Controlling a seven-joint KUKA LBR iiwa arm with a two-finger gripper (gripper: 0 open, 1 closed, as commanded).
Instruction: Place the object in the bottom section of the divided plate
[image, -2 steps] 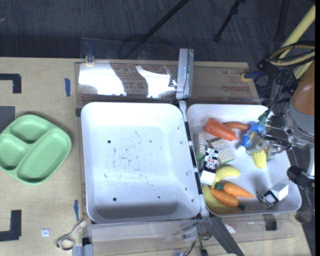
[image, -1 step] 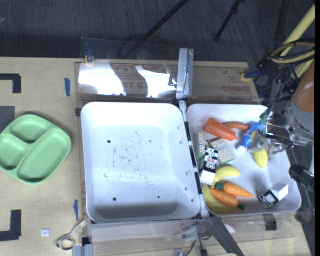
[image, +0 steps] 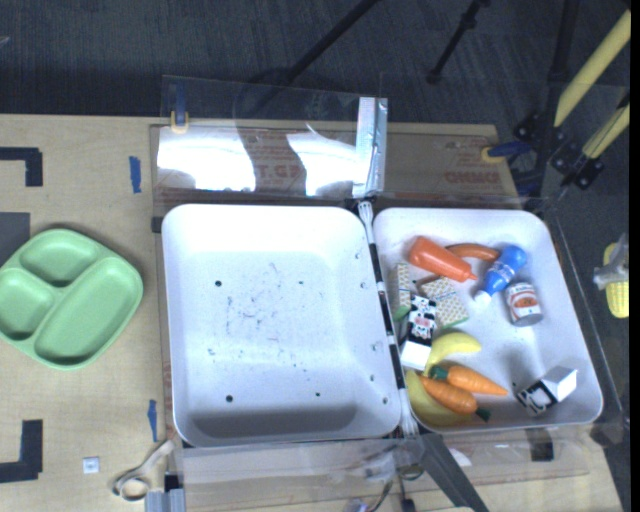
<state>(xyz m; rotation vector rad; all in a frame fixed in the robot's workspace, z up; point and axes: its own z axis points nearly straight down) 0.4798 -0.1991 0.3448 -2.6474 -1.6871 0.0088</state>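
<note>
2 white bins (image: 200, 240); 1 green divided plate (image: 66, 297); 3 carrots (image: 470, 378), R bin.

Faint reddish printed lettering on brown cardboard panel (image: 470, 170) behind right white bin (image: 570, 330); mirrored or blurred, not readable. Small can with red-and-white label (image: 522, 303) in right bin; label print too small to read. Black-and-white patterned card (image: 423, 318) among toys; pattern only, no legible characters. Small white square tag (image: 91, 464) on wooden bench (image: 80, 420) at lower left; marking indistinct. No text, brand or number legible anywhere.
</note>
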